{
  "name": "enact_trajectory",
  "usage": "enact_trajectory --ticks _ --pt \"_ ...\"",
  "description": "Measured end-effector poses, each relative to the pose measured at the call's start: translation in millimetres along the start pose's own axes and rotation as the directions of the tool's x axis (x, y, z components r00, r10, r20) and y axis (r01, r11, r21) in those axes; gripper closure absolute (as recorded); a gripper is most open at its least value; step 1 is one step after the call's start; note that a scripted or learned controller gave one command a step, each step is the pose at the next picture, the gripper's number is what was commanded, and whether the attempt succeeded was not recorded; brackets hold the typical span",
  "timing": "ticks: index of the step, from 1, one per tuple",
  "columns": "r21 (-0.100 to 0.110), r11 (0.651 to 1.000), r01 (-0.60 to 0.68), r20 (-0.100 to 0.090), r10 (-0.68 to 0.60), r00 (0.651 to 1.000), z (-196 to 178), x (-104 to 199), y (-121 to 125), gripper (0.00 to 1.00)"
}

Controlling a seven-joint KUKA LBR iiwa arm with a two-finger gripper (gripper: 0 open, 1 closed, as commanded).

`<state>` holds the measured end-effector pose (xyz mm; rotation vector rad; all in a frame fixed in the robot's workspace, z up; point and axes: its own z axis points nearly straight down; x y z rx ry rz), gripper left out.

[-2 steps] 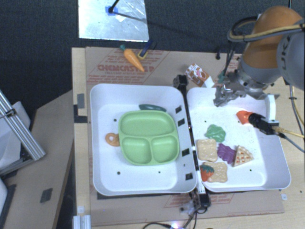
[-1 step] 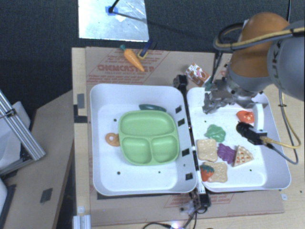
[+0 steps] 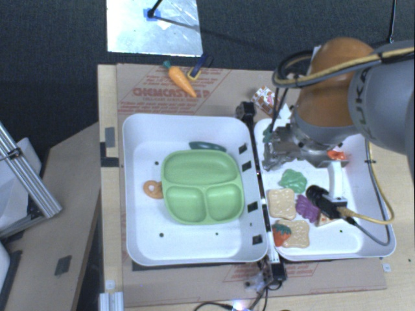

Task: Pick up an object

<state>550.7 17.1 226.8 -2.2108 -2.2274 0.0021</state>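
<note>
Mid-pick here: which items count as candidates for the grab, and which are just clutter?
In play, right bin under the gripper:
green piece
cracker
purple piece
toast
strawberry

Lying about:
green tray and pretzel, left bin
carrot, on the bench

The two white bins [image 3: 139, 173] looked like smooth moulded plastic with a soft sheen, and the green divided plate [image 3: 201, 186] had a similar satiny plastic finish. The board [image 3: 162, 89] under them read as matt brown cardboard with printed red lettering. The toy carrot [image 3: 181, 81] looked like glossy plastic. A square sheet [image 3: 155, 18] above shone like crinkled foil. The arm's orange band [image 3: 334, 83] was glossy, its grey shell [image 3: 389, 102] smooth.
</note>
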Motion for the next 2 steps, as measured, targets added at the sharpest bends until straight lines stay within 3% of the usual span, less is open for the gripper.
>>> enact_trajectory --ticks 1,2 --pt "-0.002 1.0 0.002 0.0 -0.002 1.0 -4.0 52.2 -21.4 1.0" --pt "-0.002 1.0 -0.001 0.0 0.001 1.0 -6.3 55.5 -28.2 1.0"
